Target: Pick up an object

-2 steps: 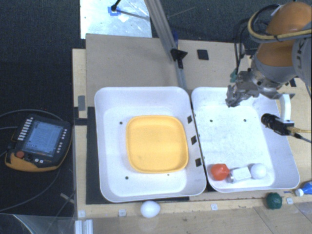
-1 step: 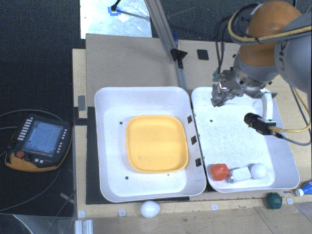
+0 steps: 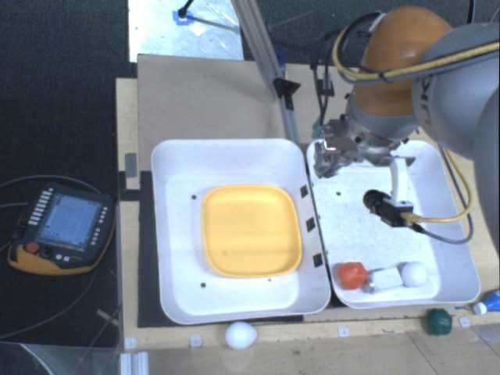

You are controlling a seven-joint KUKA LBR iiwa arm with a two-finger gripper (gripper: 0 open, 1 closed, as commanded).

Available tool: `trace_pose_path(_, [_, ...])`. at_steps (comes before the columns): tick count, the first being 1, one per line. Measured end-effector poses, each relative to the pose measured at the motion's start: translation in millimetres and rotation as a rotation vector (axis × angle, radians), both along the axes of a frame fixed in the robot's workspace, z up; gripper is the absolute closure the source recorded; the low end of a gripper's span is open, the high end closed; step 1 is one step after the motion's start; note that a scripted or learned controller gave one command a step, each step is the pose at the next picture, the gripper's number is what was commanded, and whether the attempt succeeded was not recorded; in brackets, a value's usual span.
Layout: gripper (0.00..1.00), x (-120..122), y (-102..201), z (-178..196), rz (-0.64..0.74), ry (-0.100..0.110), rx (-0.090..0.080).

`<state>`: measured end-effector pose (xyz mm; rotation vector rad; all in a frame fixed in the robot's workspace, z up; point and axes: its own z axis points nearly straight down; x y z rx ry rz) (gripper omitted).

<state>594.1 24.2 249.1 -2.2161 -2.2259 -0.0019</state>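
My gripper [image 3: 326,161] hangs over the far left corner of the right bin [image 3: 453,209], beside the divide between the two bins. At that bin's near edge lie a red object [image 3: 351,274], a small white block [image 3: 386,279] and a white ball [image 3: 414,273], close together in a row. They are well in front of the gripper, apart from it. A yellow square plate [image 3: 251,230] lies flat in the middle of the left bin [image 3: 176,209]. I see nothing held at the gripper.
A black fitting [image 3: 386,208] with a yellow cable hangs from the arm over the right bin. A white egg-shaped object [image 3: 241,334], a green object [image 3: 439,321] and a blue item [image 3: 489,303] lie outside the bins at the front. A teach pendant [image 3: 59,230] rests far left.
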Motion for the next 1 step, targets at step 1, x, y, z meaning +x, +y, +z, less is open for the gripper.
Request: trace_pose_path(1, [1.00,1.3,45.6,-2.6,0.000,0.000,0.000])
